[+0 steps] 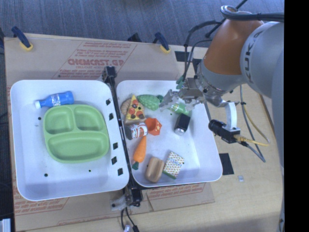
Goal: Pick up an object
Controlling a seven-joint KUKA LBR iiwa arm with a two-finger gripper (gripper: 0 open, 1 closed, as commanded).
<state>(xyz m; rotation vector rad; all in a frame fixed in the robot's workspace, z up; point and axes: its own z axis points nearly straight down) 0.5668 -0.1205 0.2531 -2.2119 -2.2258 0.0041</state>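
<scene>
The arm (241,52) reaches in from the right and positions the gripper (179,99) over the far right part of the right bin (205,168). Whether the gripper is open or closed cannot be determined from this view. A small green object (181,108) lies directly below and against the gripper; whether it is gripped cannot be determined.

Objects in the right bin, relative to the gripper:
- Black can (182,123): just beside the gripper, on its near side.
- Green leaf-shaped item (149,101): just left of the gripper.
- Pizza slice (134,109): further left, near the bin's left wall.
- Red item (153,126) and small can (137,131): near and left of the gripper.
- Carrot (139,151): nearer, left of centre.
- Bread-coloured item (154,169) and patterned box (173,165): at the near edge, well apart from the gripper.

The left bin (24,178) contains a green divided tray (76,133) and a blue bottle (54,100) lying on its side at the tray's far edge.
</scene>
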